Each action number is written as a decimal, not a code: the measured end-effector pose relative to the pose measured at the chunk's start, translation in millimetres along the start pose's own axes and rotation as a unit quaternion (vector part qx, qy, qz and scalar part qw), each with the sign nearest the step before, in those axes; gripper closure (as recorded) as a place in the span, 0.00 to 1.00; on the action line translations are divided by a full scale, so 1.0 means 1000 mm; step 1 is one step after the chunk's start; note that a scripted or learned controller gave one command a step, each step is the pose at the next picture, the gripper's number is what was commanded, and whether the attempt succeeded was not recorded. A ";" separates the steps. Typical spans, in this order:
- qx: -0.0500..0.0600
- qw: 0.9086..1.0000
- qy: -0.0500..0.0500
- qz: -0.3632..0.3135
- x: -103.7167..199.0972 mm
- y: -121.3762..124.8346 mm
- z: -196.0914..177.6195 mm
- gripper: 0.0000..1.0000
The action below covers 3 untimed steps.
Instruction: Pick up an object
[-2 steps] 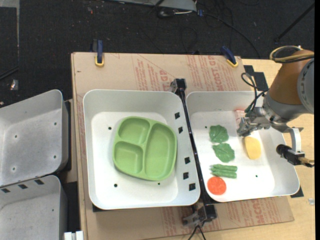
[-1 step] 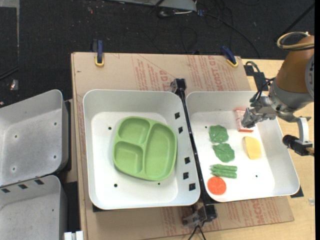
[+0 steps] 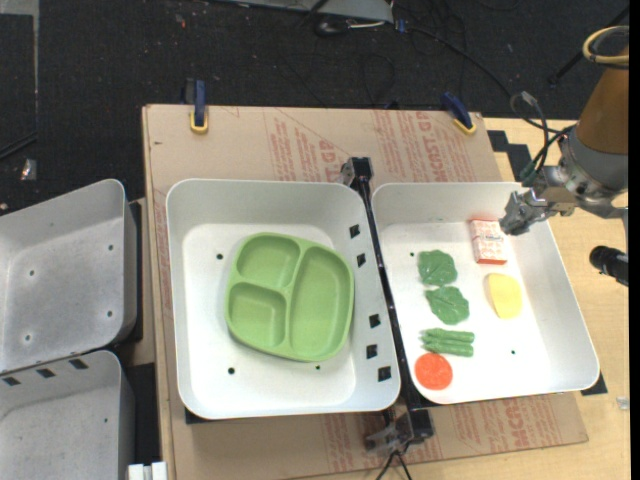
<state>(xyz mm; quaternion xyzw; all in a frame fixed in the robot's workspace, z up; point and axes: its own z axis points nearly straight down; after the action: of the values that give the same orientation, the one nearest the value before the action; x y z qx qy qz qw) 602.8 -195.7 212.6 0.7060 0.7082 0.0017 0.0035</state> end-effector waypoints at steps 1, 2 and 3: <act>0.002 1.000 0.001 0.000 0.000 0.001 -0.003 1.00; 0.005 1.000 0.002 -0.001 0.058 -0.019 0.002 1.00; 0.004 1.000 0.003 -0.002 0.110 -0.033 -0.012 1.00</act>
<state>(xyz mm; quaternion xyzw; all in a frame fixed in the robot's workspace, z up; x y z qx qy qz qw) 568.9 -85.3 223.6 0.7044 0.7098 0.0006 -0.0011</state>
